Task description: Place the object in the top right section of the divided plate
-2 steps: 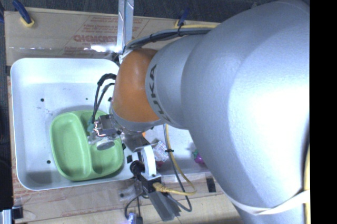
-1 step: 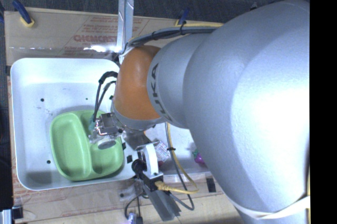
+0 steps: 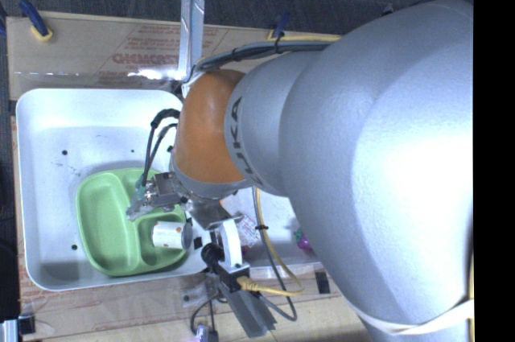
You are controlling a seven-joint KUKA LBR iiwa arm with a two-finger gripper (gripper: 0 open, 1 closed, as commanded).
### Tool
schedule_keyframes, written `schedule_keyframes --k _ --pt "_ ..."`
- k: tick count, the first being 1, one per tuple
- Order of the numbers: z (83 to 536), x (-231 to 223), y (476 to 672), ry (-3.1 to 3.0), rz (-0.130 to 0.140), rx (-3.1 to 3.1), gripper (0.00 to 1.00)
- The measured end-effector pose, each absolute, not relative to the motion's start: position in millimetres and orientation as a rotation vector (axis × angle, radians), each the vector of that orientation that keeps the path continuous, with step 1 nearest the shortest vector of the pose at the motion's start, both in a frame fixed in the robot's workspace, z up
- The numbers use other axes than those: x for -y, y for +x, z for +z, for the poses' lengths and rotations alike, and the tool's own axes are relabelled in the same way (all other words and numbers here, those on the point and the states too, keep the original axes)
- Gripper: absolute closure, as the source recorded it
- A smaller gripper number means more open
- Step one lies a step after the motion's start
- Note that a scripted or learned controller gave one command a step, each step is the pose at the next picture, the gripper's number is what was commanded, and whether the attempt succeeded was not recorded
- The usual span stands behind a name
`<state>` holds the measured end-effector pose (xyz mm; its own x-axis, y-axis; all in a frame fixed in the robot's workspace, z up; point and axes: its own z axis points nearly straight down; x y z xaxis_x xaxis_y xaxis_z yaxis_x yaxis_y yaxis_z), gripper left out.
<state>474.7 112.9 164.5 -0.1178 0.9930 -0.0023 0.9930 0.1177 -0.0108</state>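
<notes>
You could not tell from this view how the gripper (image 3: 165, 208) stood; its metal parts hung over the right side of the green divided plate (image 3: 105, 212). The plate lay in the near right part of the left bin (image 3: 48, 139). A white cylindrical object (image 3: 169, 234) sat at the plate's right edge, beside the gripper. The arm (image 3: 322, 139) covered most of the right bin.
</notes>
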Motion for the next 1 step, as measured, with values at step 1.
schedule_keyframes --k 1 --pt "138.7 -128.8 508.9 -1.895 0.004 2.504 0.0"
